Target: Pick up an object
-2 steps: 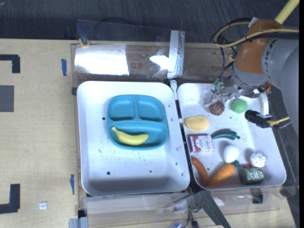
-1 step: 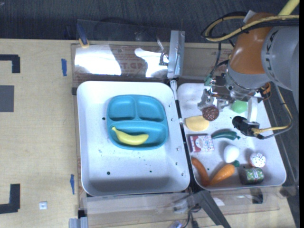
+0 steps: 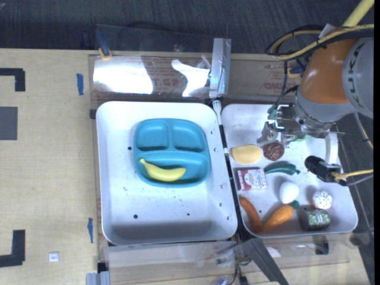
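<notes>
My gripper hangs over the upper middle of the right bin, under the orange-banded wrist. A small dark red round object lies right at its tip, touching or just below it. I cannot make out whether it is gripped. A yellow lemon-like object lies just left of it. A green pepper lies just below.
The right bin also holds a red-and-white packet, a white egg, a carrot, a red sausage, a spotted white ball and a green can. In the left bin, a blue divided plate carries a banana.
</notes>
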{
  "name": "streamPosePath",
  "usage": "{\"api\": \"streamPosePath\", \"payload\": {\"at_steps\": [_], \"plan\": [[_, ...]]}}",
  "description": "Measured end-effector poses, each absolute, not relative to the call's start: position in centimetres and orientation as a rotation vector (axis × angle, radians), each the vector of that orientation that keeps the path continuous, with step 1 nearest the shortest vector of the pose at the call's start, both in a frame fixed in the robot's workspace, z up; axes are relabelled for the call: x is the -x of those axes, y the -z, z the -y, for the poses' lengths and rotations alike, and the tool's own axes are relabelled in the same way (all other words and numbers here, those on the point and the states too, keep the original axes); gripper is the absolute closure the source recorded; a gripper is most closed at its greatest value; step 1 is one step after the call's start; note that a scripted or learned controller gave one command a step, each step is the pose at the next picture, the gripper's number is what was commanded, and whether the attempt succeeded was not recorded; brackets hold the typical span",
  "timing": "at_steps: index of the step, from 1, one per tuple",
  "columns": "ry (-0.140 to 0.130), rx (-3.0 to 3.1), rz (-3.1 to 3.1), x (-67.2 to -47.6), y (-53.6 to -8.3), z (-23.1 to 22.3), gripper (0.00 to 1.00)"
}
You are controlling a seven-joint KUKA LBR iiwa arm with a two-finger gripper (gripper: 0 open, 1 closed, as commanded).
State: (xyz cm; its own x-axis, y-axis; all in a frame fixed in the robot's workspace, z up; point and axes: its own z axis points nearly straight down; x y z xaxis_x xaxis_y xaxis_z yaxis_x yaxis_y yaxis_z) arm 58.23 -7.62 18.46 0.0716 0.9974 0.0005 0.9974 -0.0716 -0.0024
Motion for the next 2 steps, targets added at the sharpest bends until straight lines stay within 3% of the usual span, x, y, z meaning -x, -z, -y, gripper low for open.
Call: {"api": "streamPosePath", "payload": {"at_steps": [1,2], "plan": [[0.013,2.289,2.163,-59.3,-29.3,5.0,1.00],[-0.004,2.151,2.285,-56.5,-23.5,2.0,1.00]]}}
